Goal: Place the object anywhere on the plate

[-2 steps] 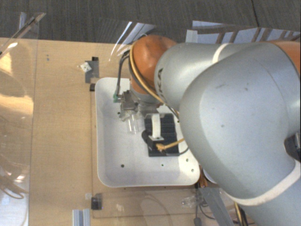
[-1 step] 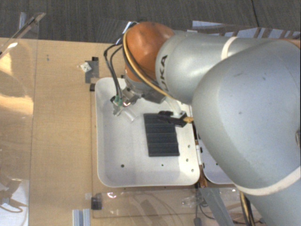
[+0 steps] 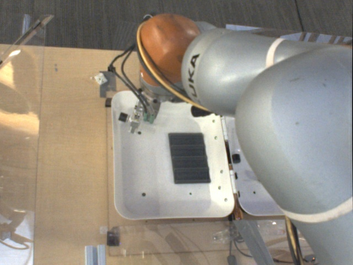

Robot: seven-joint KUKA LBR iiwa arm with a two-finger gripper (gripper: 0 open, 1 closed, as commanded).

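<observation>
Spanning view's right, grey arm (image 3: 287, 120) looms closest, covering most of right bin (image 3: 251, 195); wooden counter (image 3: 60, 148) below bins; left bin (image 3: 165, 208) white, shallow, holding dark ribbed rectangular plate (image 3: 189, 158) near its middle, lying flat; orange band (image 3: 165, 43) of arm above far edge of left bin; claw (image 3: 138, 117) low over far-left corner of left bin, well apart from plate; claw state cannot tell; object not identifiable, nothing visible on plate; small black part (image 3: 122, 116) just beside claw.
</observation>
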